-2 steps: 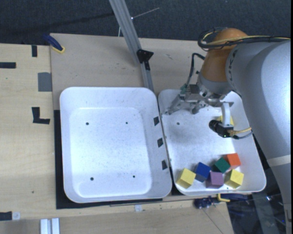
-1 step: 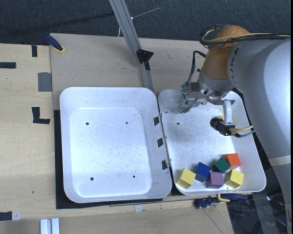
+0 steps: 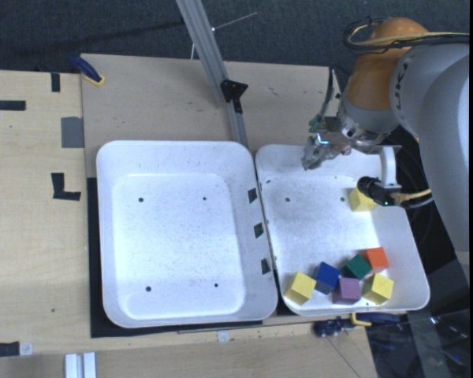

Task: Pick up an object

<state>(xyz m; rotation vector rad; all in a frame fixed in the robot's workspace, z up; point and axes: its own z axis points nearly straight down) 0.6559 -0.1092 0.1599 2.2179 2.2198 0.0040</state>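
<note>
The tool (image 3: 315, 154) hovers over the far end of the right shallow white plastic bin (image 3: 299, 211), whether open or closed I cannot tell, and the nearest object, a small yellow cube (image 3: 360, 201), lies right of it, toward the bin's near end.

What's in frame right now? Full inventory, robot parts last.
bins: 2, white, side by side on the bench; left one at, right one at
yellow blocks: 3, right bin; one by the right wall, two near the front
blue block: 1, right bin front
green block: 1, right bin front
orange block: 1, right bin front
purple block: 1, right bin front
metal rail: 1, grey, slanting across the bench
arm: 1, grey with orange band, from the right
gripper: 1, over the right bin's back edge
</note>
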